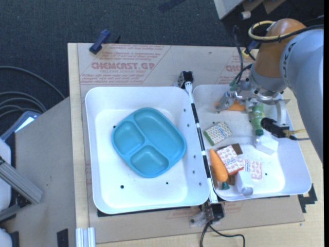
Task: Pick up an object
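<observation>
A blue clip (99,41) lies at the far left corner of the brown board (131,62) printed with red lettering. Grey cables (23,94) curve over the dark floor to the board's left.

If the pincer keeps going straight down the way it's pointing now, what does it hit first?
Probably the orange piece on the right bin floor, just under the pincer. The green bottle lies beside that line. Depth is hard to judge from above.

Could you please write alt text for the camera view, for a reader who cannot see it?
A grey arm reaches from the right over the right bin, which holds small items including a carrot and a green bottle. The left bin holds a blue divided tray.
</observation>
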`<state>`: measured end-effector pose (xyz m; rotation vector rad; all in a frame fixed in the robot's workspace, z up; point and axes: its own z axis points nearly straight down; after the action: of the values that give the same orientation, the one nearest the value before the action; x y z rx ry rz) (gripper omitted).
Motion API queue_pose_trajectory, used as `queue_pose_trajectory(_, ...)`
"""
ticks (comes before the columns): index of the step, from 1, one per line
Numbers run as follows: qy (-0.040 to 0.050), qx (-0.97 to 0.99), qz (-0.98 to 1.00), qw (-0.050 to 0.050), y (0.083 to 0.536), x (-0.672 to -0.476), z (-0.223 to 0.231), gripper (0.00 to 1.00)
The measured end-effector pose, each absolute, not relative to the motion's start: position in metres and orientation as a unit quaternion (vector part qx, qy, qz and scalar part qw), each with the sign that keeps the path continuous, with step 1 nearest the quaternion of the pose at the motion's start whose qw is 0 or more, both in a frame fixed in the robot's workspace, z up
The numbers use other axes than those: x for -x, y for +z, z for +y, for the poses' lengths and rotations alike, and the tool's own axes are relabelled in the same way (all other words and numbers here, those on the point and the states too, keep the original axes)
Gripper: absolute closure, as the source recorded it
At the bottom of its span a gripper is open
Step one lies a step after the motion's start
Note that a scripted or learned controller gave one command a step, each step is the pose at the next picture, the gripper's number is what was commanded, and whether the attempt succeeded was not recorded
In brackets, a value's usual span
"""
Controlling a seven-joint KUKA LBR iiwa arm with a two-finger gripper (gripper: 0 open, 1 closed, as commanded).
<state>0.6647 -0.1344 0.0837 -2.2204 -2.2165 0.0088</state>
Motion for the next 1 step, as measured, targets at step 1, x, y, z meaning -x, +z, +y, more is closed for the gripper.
queue_pose_trajectory(1, 0.0083, 0.708, -0.706, 0.007, 0.0917, -0.6616, -0.1356, 1.00)
